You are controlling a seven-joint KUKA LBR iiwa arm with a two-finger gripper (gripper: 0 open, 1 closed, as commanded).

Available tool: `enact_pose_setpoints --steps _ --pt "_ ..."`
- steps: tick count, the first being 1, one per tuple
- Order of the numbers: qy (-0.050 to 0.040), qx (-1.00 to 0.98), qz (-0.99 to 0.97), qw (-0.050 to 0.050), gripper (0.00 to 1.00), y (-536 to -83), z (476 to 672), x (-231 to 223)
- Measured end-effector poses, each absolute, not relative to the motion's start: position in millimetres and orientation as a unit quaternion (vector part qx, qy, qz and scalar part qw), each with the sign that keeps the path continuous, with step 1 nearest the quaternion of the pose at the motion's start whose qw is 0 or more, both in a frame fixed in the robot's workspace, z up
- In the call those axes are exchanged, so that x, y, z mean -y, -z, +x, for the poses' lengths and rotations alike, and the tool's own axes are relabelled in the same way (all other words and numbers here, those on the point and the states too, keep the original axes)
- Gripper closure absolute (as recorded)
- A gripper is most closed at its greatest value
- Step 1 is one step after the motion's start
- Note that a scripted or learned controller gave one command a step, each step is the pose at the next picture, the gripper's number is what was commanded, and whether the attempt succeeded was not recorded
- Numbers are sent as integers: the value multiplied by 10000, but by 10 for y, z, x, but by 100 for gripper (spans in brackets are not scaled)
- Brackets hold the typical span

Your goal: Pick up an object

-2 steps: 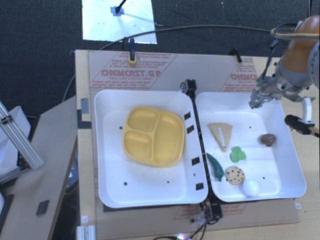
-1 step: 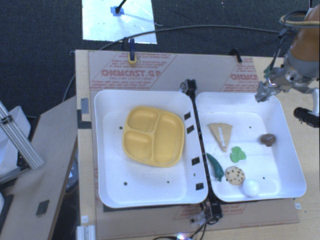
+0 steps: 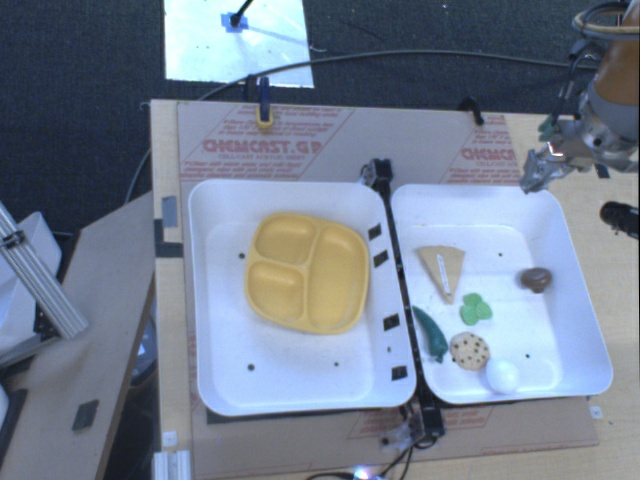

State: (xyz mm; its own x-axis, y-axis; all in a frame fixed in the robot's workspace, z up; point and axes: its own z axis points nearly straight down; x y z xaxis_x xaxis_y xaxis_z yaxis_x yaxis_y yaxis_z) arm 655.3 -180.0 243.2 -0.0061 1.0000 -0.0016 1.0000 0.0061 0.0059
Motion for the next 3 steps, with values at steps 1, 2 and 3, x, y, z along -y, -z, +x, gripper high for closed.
enact_pose_setpoints --steps 1,2,3 --pt "-6 -7101 7041 2 100 -2315 6518 1250" --pt "-13 -7105 7037 5 100 -2267 6613 720" --pt "-15 -7107 7035 4 100 -2373 6588 159"
